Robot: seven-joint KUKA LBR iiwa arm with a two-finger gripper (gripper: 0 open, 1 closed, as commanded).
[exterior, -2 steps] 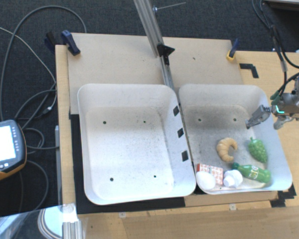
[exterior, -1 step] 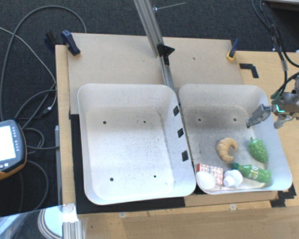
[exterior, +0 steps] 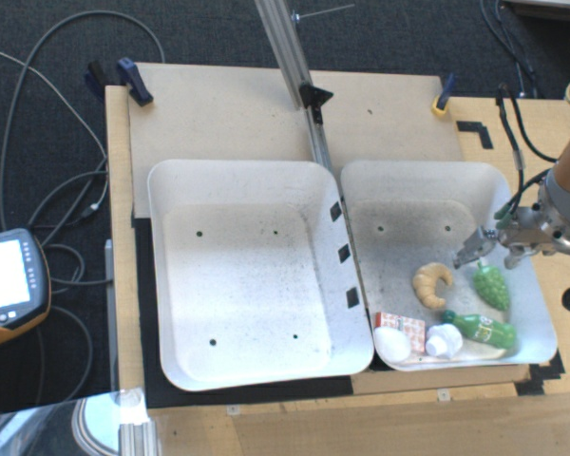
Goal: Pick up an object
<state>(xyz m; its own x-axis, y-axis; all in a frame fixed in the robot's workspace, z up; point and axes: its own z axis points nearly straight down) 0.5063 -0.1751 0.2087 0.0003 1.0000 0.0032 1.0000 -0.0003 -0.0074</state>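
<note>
The robot's gripper [exterior: 483,252] is hovering low over the right bin [exterior: 399,193], reaching in from the right edge of the bench [exterior: 218,103]. Its fingers are standing slightly apart with nothing between them. Just below the fingertips a bunch of green grapes [exterior: 492,287] is lying near the bin's right wall, and a tan croissant [exterior: 433,284] is sitting just to the left of it. Along the near wall a green bottle with a white cap [exterior: 475,331] is lying on its side, close beside a red-and-white packet [exterior: 401,327] and a white rounded object [exterior: 392,345]. The left bin [exterior: 237,274] is sitting alongside. A handheld control pendant [exterior: 8,278] is resting off the bench at far left.
</note>
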